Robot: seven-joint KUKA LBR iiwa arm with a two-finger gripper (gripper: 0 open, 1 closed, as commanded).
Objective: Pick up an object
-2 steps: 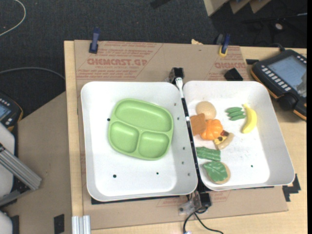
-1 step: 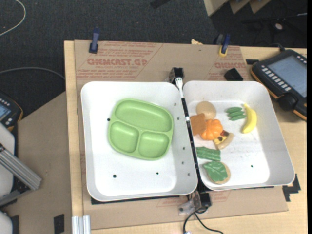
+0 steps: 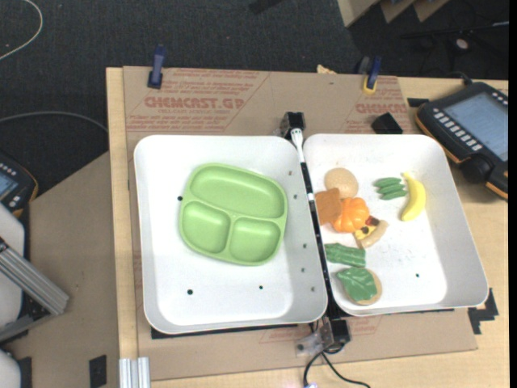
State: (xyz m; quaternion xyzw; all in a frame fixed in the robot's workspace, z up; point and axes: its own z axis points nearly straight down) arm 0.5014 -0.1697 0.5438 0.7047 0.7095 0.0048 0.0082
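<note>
Black clip (image 3: 327, 335) at the near seam of the left white shallow bin (image 3: 153, 217) and the right white shallow bin (image 3: 456, 241), both on a printed brown cardboard sheet (image 3: 242, 95).

Right bin, near to far: green leafy toy on a tan disc (image 3: 358, 285); dark green toy vegetable (image 3: 346, 255); small wedge-shaped toy slice (image 3: 371, 233), touching an orange toy pepper (image 3: 353, 214); brown toy toast (image 3: 328, 206) beside the pepper; pale tan round toy (image 3: 342, 182); green toy bean pods (image 3: 390, 187); yellow toy banana (image 3: 414, 196), just right of the pods. Left bin: light green three-compartment plastic plate (image 3: 234, 213), lying flat. Far edge of sheet: blue clamp (image 3: 157, 67), yellow clamp (image 3: 371, 73). Gripper state: cannot be told.
</note>
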